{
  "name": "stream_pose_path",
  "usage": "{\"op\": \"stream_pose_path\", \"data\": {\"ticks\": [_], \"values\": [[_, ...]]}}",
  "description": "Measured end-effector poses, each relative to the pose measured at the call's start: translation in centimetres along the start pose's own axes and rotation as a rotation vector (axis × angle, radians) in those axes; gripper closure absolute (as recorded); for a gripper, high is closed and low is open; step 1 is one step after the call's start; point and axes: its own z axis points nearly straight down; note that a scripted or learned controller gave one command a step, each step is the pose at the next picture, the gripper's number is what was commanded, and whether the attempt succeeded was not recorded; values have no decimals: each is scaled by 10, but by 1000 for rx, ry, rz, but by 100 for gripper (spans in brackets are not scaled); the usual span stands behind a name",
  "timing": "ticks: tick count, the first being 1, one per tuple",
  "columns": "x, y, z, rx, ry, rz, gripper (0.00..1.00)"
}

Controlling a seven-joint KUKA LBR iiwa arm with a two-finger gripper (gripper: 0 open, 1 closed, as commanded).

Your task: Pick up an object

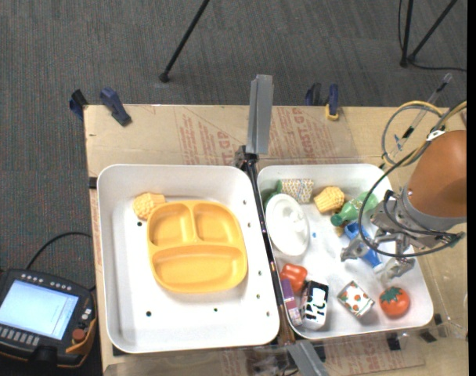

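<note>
1. The jaws [376, 258] hang low over the right bin [344, 171], near its right wall, with a blue object [370, 254] between the two metal fingers [353, 251]; I cannot tell whether they pinch it or merely straddle it.
2. The blue object lies on the bin floor toward the right edge of the tabletop [183, 128], just below a green toy [350, 211] and a small blue piece [351, 229].
3. The arm [441, 178] comes in from the right, its orange band above the wrist, with yellow and black cables looping beside it.
4. Near the bin's front right corner sit a red tomato-like toy [394, 301] and, just left of it, a small white box with red spots [355, 299].
5. Along the front wall lie a black-and-white carton [315, 302] and an orange-red pepper shape [293, 274].
6. A white round plate [287, 224] rests against the bin's left side; behind it are a patterned cup [298, 188] and a yellow corn piece [329, 199].
7. The left bin [120, 304] carries a yellow divided tray [196, 246], with a yellow corn toy [148, 204] touching its far left corner.
8. Blue clamps [114, 106] grip the tabletop's back edge, and a grey post [260, 120] stands between the bins.
9. A teach pendant [38, 313] lies on the floor off the front left corner.
</note>
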Motion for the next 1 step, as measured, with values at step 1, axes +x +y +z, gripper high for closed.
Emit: {"op": "stream_pose_path", "data": {"ticks": [1], "values": [[-28,4,9,-2,-1,-8,0]]}}
